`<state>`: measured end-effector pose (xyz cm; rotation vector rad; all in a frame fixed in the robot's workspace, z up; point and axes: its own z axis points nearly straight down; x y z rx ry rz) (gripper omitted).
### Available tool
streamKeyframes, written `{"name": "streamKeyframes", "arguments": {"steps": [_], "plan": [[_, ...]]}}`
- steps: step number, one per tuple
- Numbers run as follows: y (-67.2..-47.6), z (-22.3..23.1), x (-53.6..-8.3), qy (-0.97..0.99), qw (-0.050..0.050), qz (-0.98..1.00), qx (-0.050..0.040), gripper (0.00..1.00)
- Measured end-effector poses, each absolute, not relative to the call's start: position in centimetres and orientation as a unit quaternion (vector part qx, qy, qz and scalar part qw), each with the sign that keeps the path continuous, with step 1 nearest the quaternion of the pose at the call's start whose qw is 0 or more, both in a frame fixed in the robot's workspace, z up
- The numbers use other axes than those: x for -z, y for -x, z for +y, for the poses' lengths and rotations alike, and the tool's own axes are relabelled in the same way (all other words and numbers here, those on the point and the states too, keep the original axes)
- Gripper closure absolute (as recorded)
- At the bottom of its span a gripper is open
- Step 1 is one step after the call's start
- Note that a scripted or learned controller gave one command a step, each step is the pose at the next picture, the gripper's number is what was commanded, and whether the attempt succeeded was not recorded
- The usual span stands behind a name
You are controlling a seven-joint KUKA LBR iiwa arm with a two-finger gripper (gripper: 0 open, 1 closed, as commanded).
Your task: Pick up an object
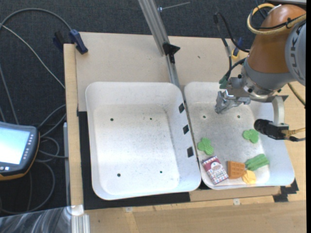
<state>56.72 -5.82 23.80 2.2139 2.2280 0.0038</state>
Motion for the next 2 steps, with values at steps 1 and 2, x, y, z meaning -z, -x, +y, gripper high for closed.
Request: {"name": "streamKeyframes", "arguments": {"steps": [1, 2], "plan": [[-59.0, -1.0, -24.8, -0.705, 0.001, 0.710, -0.0019, 1.00], [-60.8, 3.5, -23.5, -0.705, 0.000, 0.709, -0.0011, 1.00]]}}
